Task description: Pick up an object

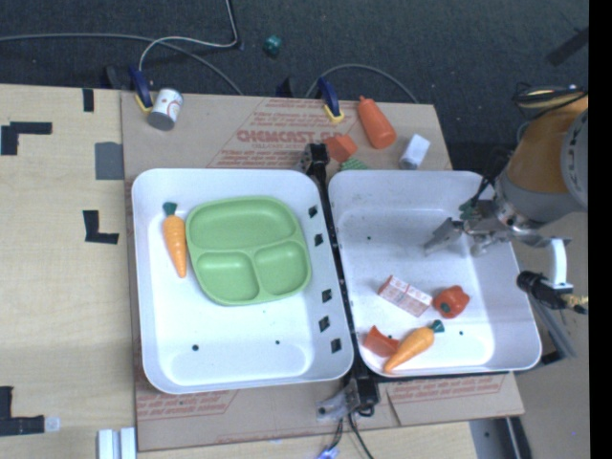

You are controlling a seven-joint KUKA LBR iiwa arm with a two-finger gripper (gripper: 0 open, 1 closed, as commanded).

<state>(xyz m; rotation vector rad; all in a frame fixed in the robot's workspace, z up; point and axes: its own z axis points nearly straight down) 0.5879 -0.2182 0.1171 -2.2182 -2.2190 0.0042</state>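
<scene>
Pincer (449, 237) low over the right bin (478, 185), near that bin's far right part, reaching in from the bench's right edge; fingers spread apart and pointing left, with nothing between them. Closest below it, toward the bin's near side, a small pink-and-white packet (404, 295) lying flat on the bin floor, and just right of that a red pepper (451, 301), apart from the packet. Nearer the bin's front rim, an orange carrot (414, 345) lying at a slant with its green top up and to the right, its tip touching or just beside a red piece (377, 340) at the front left corner. Across the divide, in the left bin (153, 352), a green sectioned plate (250, 250) filling the far half, with a second carrot (175, 239) lying along its left side near the bin's left wall. Behind the bins, toward the bench's far edge, an orange bottle-like toy (376, 122), a small orange block (341, 147), a pale cube (414, 149), and far left a small white can (166, 107) on its side.
</scene>
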